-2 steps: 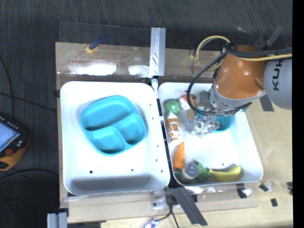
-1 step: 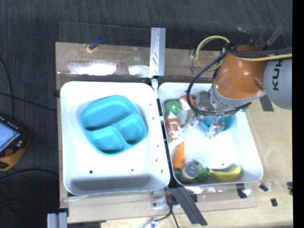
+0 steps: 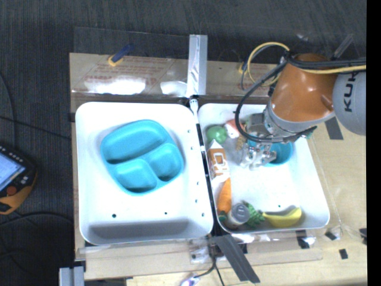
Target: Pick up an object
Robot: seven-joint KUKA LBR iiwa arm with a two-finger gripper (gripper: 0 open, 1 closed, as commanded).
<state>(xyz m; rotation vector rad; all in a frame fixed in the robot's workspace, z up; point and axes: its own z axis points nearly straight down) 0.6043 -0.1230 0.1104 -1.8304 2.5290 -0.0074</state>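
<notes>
My gripper [image 3: 257, 157] hangs low in the right bin [image 3: 309, 186], under the orange wrist band, near the bin's upper middle. A blue round object [image 3: 284, 154] lies right beside it, partly hidden by the wrist. A green ball [image 3: 215, 134] and a small red and white item [image 3: 231, 128] sit to the gripper's left. An orange and white carton [image 3: 216, 163] lies along the bin's left wall. A carrot [image 3: 224, 196], a grey can with green leaves [image 3: 243, 213] and a banana [image 3: 282, 217] lie along the front.
The left bin [image 3: 89, 201] holds a blue three-compartment tray [image 3: 141, 155]. A vertical divider rail [image 3: 197, 64] stands behind the bins. Cables loop above the right bin near the arm. The right bin's floor in front of the gripper is bare white.
</notes>
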